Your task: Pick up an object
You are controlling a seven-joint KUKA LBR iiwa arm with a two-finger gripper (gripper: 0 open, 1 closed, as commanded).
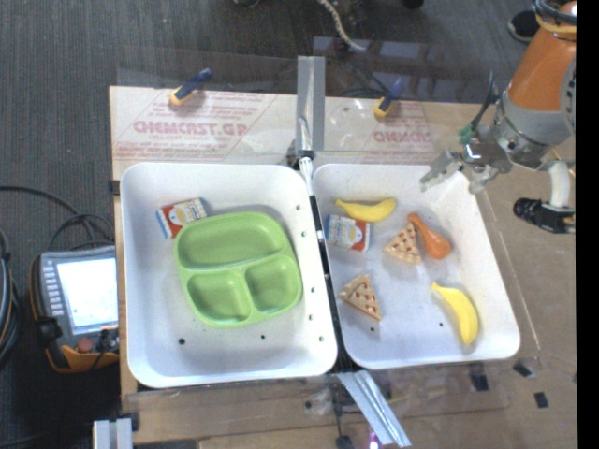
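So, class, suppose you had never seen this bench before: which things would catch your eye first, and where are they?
Probably the bright green divided plate, which takes up much of the left bin. Next come the two yellow bananas in the right bin, one near its far edge and one near its front right corner. The arm's orange band stands out at upper right.

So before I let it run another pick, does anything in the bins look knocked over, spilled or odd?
Nothing stands out. The green tray and a small carton lie in the left bin; the toy foods lie apart in the right bin. The gripper hangs over its far edge.
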